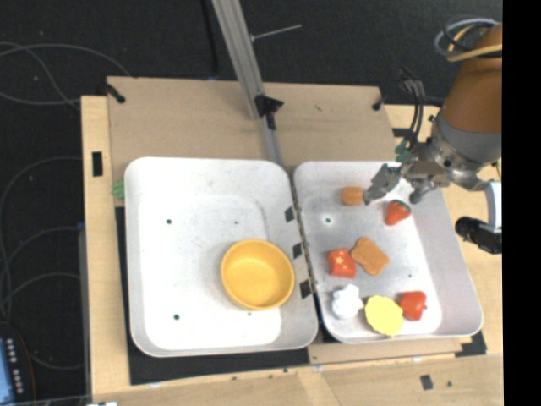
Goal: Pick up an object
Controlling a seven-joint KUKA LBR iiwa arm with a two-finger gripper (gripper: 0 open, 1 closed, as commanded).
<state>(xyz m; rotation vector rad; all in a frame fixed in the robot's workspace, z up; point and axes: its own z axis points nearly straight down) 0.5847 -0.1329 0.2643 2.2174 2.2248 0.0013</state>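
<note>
The right bin [439, 252] holds the loose pieces: a small orange lump [352, 196] near its upper left, a red piece [396, 213] to its right, a tan biscuit-like piece [369, 255] in the middle with a red cube [341, 263] just beside it, and along the near edge a white piece [345, 301], a yellow disc [383, 314] and another red piece [412, 304]. The claw [397, 189] hangs released above the bin's upper part, its fingers spread between the orange lump and the red piece, grasping nothing. The left bin [182, 218] carries a yellow bowl [257, 274]. Both bins rest on the tabletop [194, 112].
</note>
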